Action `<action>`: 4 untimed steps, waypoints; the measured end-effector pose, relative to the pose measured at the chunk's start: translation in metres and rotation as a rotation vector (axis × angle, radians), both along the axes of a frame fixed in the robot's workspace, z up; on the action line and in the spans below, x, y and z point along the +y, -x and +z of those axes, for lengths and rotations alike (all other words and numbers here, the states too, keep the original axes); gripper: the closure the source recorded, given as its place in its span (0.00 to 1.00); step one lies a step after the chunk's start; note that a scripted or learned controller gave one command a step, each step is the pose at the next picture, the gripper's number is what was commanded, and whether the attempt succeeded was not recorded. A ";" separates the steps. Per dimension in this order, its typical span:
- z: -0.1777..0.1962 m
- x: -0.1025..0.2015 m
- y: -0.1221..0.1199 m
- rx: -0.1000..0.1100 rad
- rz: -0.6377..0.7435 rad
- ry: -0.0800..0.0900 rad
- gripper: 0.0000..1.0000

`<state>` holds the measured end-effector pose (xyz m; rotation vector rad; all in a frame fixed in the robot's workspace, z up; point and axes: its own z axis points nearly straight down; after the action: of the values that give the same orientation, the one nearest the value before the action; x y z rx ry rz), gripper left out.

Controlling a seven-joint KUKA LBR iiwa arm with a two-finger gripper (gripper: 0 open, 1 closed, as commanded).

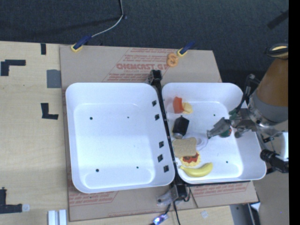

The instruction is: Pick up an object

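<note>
Brown cardboard sheet w/ red print (140, 67) covers the bench under both bins. Left shallow white plastic bin (75, 139) sits on it, touching the right shallow white plastic bin (234, 170) along a black centre divider. Grey KUKA arm w/ orange band (274, 86) comes in from the right edge, over the right bin's right wall.

Two-finger metal gripper (216, 130) hangs over the right bin's mid-right floor, pointing left; something small & green sits beside its base. Can't tell if the pincer is apart or together, and nothing shows between the tips.

Objs all in right bin, left half near the divider: tan square toast slice (184, 147), yellow plastic banana (198, 170) at front, touching a red-and-brown patty-like piece (190, 160) just below the toast. Black boxy block (180, 125) above the toast. Orange-red upright piece (177, 104) at back, w/ small pale yellow lump (187, 108) touching it. Gripper is apart from all of these, nearest to the toast & block.
</note>
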<state>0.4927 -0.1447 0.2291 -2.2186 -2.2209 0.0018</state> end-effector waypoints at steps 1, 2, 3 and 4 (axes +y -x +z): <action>-0.151 0.024 -0.056 -0.003 0.002 0.001 0.00; -0.128 0.024 -0.061 -0.020 0.002 0.000 1.00; -0.131 0.023 -0.059 -0.012 0.001 0.001 0.00; -0.145 0.009 -0.114 -0.004 0.002 0.002 0.00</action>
<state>0.6066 -0.1354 0.0841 -2.2196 -2.2255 -0.0007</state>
